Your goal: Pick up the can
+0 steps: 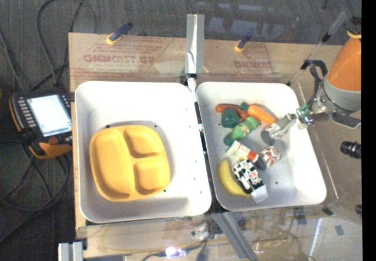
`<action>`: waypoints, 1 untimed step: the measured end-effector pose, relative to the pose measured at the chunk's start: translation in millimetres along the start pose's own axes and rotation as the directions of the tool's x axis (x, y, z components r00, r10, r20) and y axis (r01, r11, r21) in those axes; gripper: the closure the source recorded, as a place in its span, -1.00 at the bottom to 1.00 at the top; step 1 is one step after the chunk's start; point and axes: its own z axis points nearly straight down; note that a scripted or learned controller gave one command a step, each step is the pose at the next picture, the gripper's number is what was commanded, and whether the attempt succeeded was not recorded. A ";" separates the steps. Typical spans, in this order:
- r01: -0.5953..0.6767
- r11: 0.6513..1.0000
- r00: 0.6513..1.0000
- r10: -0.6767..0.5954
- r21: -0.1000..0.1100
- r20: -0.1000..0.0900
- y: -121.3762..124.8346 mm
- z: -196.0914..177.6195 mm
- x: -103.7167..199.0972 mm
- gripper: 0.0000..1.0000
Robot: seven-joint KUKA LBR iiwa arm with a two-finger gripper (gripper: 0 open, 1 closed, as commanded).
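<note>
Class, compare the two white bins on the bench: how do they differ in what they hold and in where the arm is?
The left bin holds one thing, a yellow divided tray; the right bin holds a jumble of small items, among them a banana and a carrot. The hand reaches over the right bin, not the left bin. Both are shallow, white and side by side.

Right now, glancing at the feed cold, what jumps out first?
The big yellow divided tray sitting alone in the left bin grabs the eye. Next comes the jumble in the right bin: an orange carrot, green pieces, a banana and a small red and white can. The gripper hangs just above that can.
</note>
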 end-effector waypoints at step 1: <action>0.023 1.000 1.000 -0.023 -0.006 -0.005 7.5 76.3 3.8 -1.00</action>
